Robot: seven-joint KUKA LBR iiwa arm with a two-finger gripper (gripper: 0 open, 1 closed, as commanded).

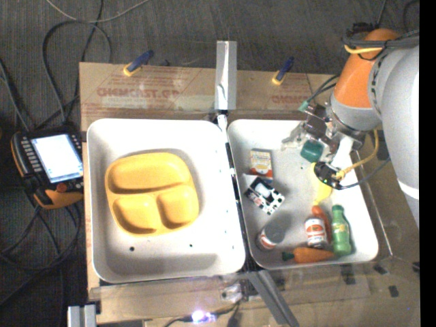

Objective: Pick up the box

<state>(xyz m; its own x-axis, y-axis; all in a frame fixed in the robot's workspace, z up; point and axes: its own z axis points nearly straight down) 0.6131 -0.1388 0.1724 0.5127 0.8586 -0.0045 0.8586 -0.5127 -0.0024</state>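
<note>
The box (261,160) is lying flat in the right bin (371,210), near its far-left corner and well apart from the gripper (315,140). The gripper is hovering over the bin's far-right corner; jaw state cannot be told. A yellow tray (154,191) is sitting in the left bin (102,251).

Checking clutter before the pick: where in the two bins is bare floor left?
Left bin: a bare strip runs along the near wall, below the yellow tray. Right bin: bare floor lies between the small box and the claw, and at the middle. The near right corner is crowded: bottle, can, carrot.
</note>
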